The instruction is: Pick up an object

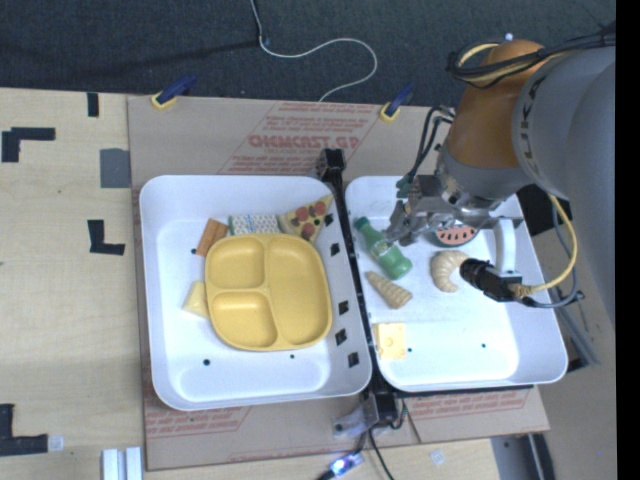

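My gripper (408, 223) hangs over the upper left part of the right bin (500, 363), and from this slanted view I cannot tell how it is set or whether it has hold of anything. Just below it and to its left lies a green bottle (385, 250), tilted, close enough that the two look almost touching. A red watermelon slice (455, 234) sits just beside my wrist on the other side, partly hidden under it. Near that, a pale croissant (448, 268) lies curved on the bin floor, and a ridged cone-shaped pastry (389, 288) rests below the bottle. Lower still, a yellow cheese square (391, 341) lies apart from the rest. Across the divider, the left bin (170, 368) bears a yellow divided plate (268, 290), which overlaps several smaller things: an orange-brown piece (211, 236) at its upper left, a patterned block (253, 224) above it, a pizza slice (310, 216) at its upper right, and a yellow wedge (195, 298) poking out at its left.
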Available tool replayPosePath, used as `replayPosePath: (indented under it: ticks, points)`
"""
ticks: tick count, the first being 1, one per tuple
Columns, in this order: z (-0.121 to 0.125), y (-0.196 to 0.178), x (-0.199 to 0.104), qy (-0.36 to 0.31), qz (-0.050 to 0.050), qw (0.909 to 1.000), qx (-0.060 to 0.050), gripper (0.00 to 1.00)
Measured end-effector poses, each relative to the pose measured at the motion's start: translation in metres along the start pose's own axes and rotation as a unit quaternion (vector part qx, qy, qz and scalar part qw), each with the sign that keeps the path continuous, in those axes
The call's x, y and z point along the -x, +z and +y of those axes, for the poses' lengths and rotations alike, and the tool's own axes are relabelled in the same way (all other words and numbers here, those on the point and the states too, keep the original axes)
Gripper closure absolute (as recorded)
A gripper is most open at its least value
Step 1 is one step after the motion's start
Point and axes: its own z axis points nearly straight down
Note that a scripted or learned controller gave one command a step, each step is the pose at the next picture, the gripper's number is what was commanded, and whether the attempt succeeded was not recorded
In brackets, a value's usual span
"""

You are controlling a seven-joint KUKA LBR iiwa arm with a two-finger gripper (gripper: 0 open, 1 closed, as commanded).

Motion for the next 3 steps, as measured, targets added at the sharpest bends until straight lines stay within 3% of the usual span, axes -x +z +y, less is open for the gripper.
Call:
replayPosePath:
  ticks: [1,2,3]
  points:
    - [0.030,0.002,-0.052,0.000,0.000,1.0000,0.000,1.00]
    - [0.056,-0.023,-0.092,0.000,0.000,1.0000,0.002,1.00]
    - [0.072,-0.009,-0.107,0.002,-0.001,1.0000,0.000,1.00]
